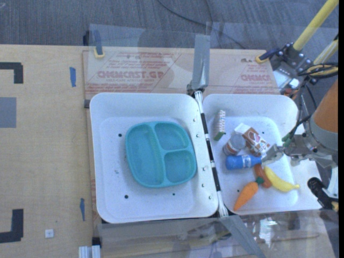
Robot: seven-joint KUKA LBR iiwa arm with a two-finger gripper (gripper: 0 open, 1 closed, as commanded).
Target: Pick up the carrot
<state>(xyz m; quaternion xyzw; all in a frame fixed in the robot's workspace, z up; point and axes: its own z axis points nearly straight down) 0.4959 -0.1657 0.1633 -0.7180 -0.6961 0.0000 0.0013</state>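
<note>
The carrot (245, 194) is orange with a small green top. It lies slantwise near the front edge of the right bin (285, 105), beside a yellow banana (280, 180). My gripper (275, 152) hovers over the right side of that bin, just right of a blue bottle (242, 162). It is above and to the right of the carrot, apart from it, with nothing seen in its grasp. The grey wrist and orange band (328, 117) reach in from the right edge.
The right bin also holds a small can (235, 143), a red-and-white box (255, 140), a white brush-like piece (219, 122) and a small red-orange item (260, 171). A teal divided plate (160, 153) lies in the left bin (107, 144).
</note>
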